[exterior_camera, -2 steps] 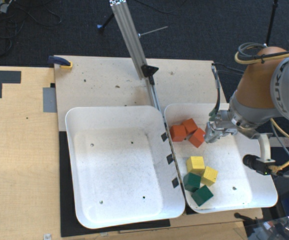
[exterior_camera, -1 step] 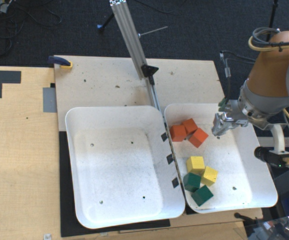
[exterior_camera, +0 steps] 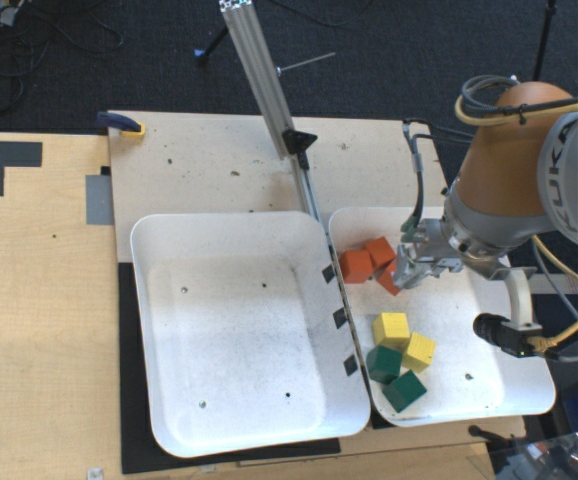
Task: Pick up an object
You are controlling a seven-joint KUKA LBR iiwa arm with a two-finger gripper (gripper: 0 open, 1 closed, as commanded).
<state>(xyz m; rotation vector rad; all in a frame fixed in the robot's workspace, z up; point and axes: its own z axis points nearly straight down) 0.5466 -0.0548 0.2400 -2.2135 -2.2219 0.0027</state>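
Right now your claw (exterior_camera: 401,276) sits at the orange blocks (exterior_camera: 367,260); grip state unclear. They look light, rigid; pinch flat opposite faces.

Pale bench (exterior_camera: 209,163), two white bins (exterior_camera: 169,268) (exterior_camera: 489,388) side by side

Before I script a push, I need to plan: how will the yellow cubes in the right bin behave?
The yellow cubes look rigid with flat faces, so they should slide, not roll. They touch the green cubes, so a push would probably shove those too. They seem light for their size.
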